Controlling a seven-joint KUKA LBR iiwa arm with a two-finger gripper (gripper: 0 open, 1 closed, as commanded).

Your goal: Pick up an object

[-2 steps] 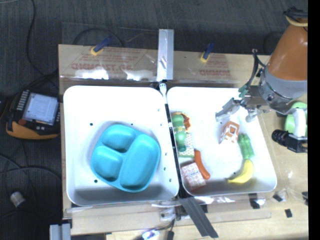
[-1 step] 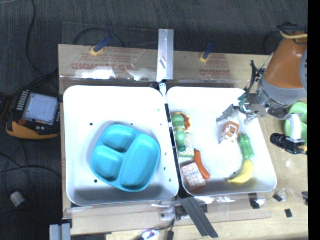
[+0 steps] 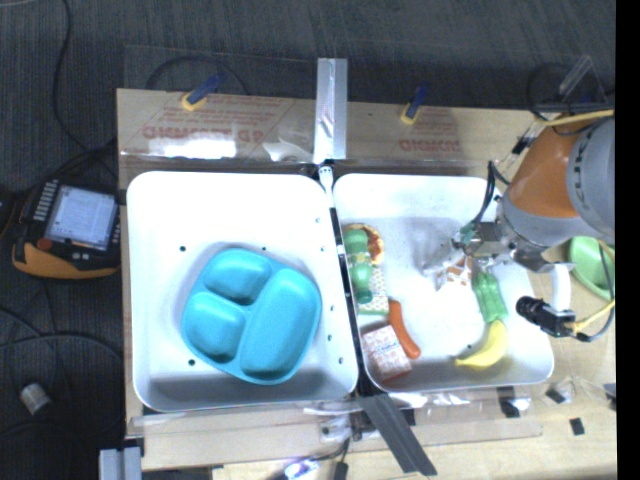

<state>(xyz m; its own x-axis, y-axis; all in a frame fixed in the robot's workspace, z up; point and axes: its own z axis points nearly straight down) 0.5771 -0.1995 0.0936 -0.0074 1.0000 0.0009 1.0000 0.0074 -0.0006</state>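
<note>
My gripper [image 3: 462, 255] reaches down into the right bin [image 3: 420, 203] from the right, near its middle. A small brownish thing [image 3: 452, 276] lies just below the gripper's tip; whether it is gripped cannot be made out. Right beside the gripper lies a green bottle-shaped thing [image 3: 488, 297], and a yellow banana [image 3: 484, 349] rests past it at the bin's front right. An orange sausage-shaped thing [image 3: 403, 330] and a small printed packet [image 3: 383, 352] lie at the front left.
A green packet [image 3: 362, 280] and an orange-and-green food toy [image 3: 361, 240] sit against the divider. The left bin [image 3: 160, 208] holds a blue three-compartment plate [image 3: 251, 313]. A light green thing [image 3: 592, 264] lies outside the right bin.
</note>
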